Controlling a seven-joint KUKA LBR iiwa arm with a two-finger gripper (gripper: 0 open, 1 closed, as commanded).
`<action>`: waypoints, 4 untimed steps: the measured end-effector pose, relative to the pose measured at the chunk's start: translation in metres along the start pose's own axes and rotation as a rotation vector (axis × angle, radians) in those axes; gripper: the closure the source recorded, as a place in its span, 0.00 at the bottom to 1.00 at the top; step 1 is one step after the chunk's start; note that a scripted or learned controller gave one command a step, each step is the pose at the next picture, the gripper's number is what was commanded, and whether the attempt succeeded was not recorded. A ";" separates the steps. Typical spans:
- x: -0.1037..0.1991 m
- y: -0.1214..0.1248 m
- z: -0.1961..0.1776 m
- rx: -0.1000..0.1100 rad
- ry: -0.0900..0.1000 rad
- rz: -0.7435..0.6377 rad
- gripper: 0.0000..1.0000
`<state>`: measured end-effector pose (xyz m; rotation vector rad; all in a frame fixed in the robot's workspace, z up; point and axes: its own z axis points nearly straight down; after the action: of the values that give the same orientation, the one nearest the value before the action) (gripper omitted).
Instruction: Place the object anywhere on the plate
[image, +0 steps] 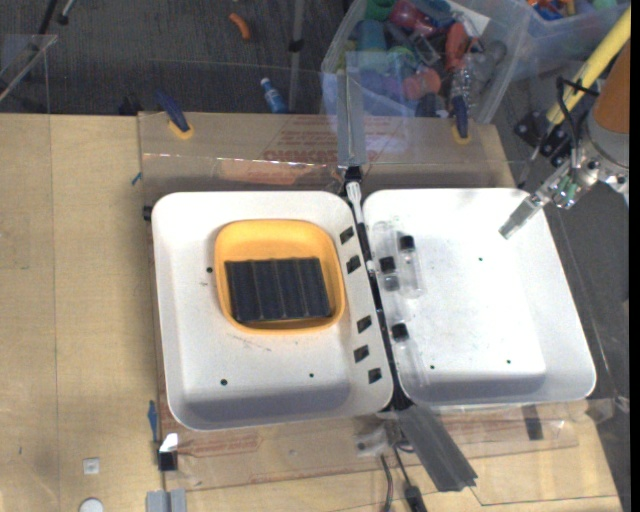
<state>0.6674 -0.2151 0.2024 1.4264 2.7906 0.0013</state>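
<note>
Camera view: The claw (512, 224) hangs over the far right corner of the right bin (520, 345), with nothing seen in its grip. Whether it is set wide or narrow cannot be told at this angle.

The object (396, 264), judged to be the small clear piece with dark fittings, lies well to the left of the claw and a little nearer the camera. It sits on the right bin's floor, just beside the divider (372, 300) between the two bins.

Its long axis runs roughly along the divider, from the far side toward the near side of the view, leaning slightly. One dark fitting sits at its far end. Which end is the front cannot be told.

Farther left of the claw, beyond the divider, the yellow plate (232, 243) rests in the left bin (190, 360). A dark ridged slab (277, 288) covers most of its middle.

The risks from here:
- **The wall:** The object lies so near the divider that the claw may strike it on the way down, or find no room on that side.
- **The material:** Clear plastic is hard to make out against the white floor, so a descent could land off centre and push the piece instead of gripping it.
- **The angle:** A grasp along the long axis, not across it, would likely slip.
- **The carry:** The piece must clear the divider on its way to the plate, and the slab leaves little bare plate, so it may come to rest tilted.
</note>
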 end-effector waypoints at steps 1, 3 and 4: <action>-0.006 -0.003 -0.020 -0.001 -0.001 -0.184 0.00; -0.004 -0.004 -0.055 -0.009 -0.008 -0.296 1.00; -0.003 -0.007 -0.118 -0.003 -0.001 -0.321 1.00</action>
<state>0.6626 -0.2211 0.3199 0.9609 2.9810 0.0037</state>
